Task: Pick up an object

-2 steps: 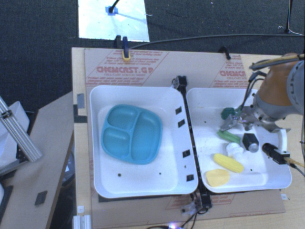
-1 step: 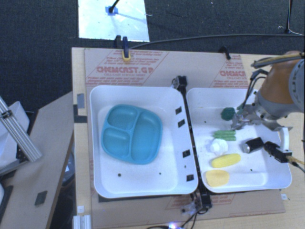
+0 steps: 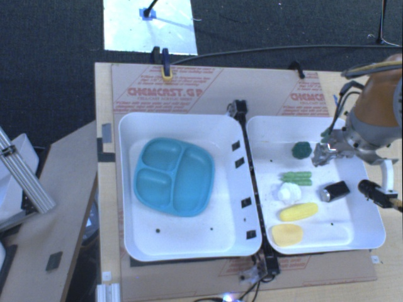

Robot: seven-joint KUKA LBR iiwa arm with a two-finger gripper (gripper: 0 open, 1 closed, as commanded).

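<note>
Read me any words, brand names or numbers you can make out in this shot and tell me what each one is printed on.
"CHEMCAST GP", in red, on the brown protective sheet under the bins, near its upper left.
The same red print repeats on that sheet at upper right, partly covered by the right bin; too cut off to read fully.
Smaller red print beside both logos: too small to read.
The blue divided plate, the bins and the small items carry no readable text.
</note>
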